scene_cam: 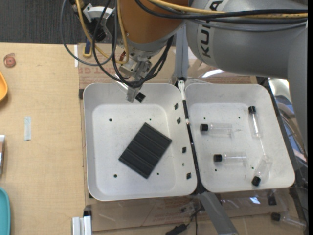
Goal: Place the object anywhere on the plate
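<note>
Fingers of the two-finger gripper (pixel 135 97): spread can't be told from this angle, tips too small and dark; nothing visible between them. Gripper hangs over the back edge of the left shallow white plastic bin (pixel 98 180), near its rear wall, under the orange wrist band of the grey arm (pixel 244 28), which reaches in from the right. Black and yellow cables loop around the wrist.

Flat black ribbed rectangular plate (pixel 145 150) lies in the middle of the left bin, turned diagonally, well apart from the gripper. Nothing rests on it.

Right shallow white plastic bin (pixel 274 102) sits just beside the left one, rims touching. It holds four clear plastic vials with black caps: one lying left-centre (pixel 217 128), one below it (pixel 230 158), one near the right wall pointing front to back (pixel 253 121), one at the front right corner (pixel 261 173). All lie on their sides, apart from each other.

Tan wooden bench (pixel 44 170) shows left of the bins, with a small grey strip (pixel 28 129) on it.
</note>
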Robot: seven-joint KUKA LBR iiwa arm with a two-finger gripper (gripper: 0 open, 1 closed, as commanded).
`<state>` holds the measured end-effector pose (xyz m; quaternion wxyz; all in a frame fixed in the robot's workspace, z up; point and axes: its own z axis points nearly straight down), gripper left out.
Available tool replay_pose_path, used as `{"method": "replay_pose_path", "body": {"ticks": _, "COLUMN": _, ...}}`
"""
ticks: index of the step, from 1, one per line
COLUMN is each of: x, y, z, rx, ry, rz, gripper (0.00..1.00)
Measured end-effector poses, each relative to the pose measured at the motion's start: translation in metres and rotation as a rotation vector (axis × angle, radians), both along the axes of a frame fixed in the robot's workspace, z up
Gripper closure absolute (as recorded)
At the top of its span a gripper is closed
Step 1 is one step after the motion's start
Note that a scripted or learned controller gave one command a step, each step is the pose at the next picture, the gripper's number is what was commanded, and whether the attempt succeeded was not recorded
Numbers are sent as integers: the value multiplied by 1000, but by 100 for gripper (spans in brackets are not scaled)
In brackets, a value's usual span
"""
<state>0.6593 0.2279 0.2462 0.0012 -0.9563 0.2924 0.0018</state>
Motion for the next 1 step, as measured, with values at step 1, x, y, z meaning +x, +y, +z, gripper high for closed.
{"method": "replay_pose_path", "body": {"ticks": 1, "x": 0, "y": 1, "z": 37, "rx": 1, "ry": -3, "rz": -386, "gripper": 100}}
